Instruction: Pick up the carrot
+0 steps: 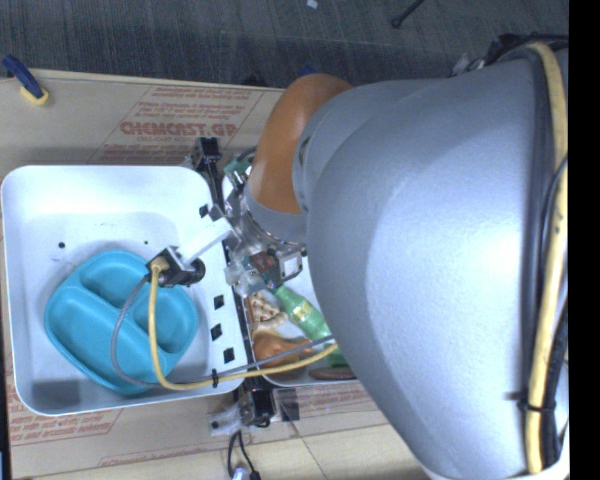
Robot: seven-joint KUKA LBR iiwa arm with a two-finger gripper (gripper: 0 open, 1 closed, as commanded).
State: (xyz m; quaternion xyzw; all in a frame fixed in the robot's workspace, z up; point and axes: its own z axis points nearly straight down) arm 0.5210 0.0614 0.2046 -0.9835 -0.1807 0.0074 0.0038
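Locate the arm [430, 248] reaching in from the right of the camera view: grey, bulky, with an orange band [280, 148] above the wrist, covering nearly all of the right bin [280, 370].

Find the gripper [252, 258] below the orange band, over the strip of the right bin just beside the wall shared by the two bins. Record the gripper state as not determinable: too cluttered and too small to tell open from closed. Record nothing as visibly held.

Check the visible strip of the right bin, just below the gripper. Note a pale tan piece [265, 308], a green piece [305, 313] touching it on the right, and an orange-brown piece [272, 346] directly below both, near the bin's front rim. Take the orange-brown piece as the probable carrot; half hidden under the arm, so not certain.

Check the left bin [20, 198]. Note one blue divided plate [120, 318] lying flat in the front half, well apart from the gripper.

Note the bench [130, 108], brown with red print, and a blue and yellow clamp [25, 80] on its far left corner.
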